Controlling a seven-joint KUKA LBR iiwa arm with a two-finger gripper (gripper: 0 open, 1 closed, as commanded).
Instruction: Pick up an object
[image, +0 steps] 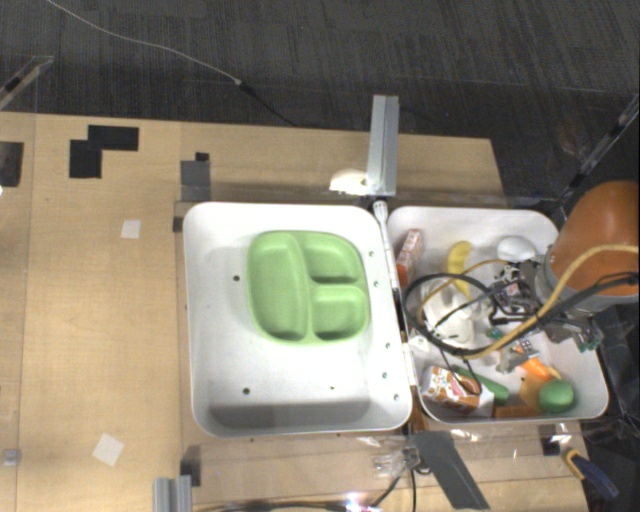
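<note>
Apparently early: arm (590, 235) w/ cables over right bin (470, 213), claw (510, 285) state can't tell, nothing seen lifted; green ball (556, 396), snack packet (455, 388) lie loose, pick left to do.

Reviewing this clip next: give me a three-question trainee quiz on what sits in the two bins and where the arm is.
1. True or false: the green divided tray lies in the left bin.
2. Which bin is the gripper over? A) left bin B) right bin C) neither, it is over the bare bench
3. Fill in: the green ball sits near the right bin's ______ right corner (near or far, as seen by the camera).

Key
1. True; the tray is the one item seen there.
2. B; the arm reaches in from the right, with black and yellow cables looping over the clutter.
3. Near, beside an orange piece.
</note>
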